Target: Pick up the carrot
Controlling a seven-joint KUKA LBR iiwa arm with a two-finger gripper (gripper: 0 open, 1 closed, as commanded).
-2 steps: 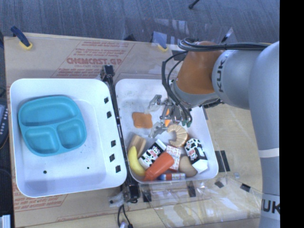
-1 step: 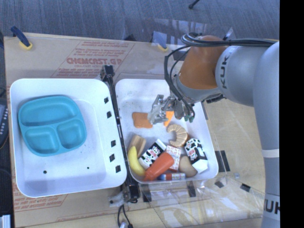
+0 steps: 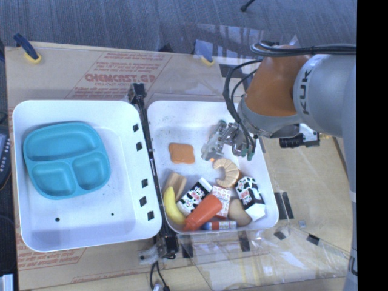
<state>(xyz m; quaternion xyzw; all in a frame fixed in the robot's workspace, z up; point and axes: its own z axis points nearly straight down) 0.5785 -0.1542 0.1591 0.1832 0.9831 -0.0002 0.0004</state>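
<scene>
Carrot [image 3: 204,211]: 1, right bin [image 3: 159,139] front; milk cartons: 2.

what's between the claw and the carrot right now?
In the camera view, the croissant lies right below the claw, and a cow-print carton sits beside the carrot. So the stretch is not bare.

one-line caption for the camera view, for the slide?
KUKA arm's tool hovers in the right bin above a croissant, short of the carrot lying among toy food at the bin's near edge.
</scene>
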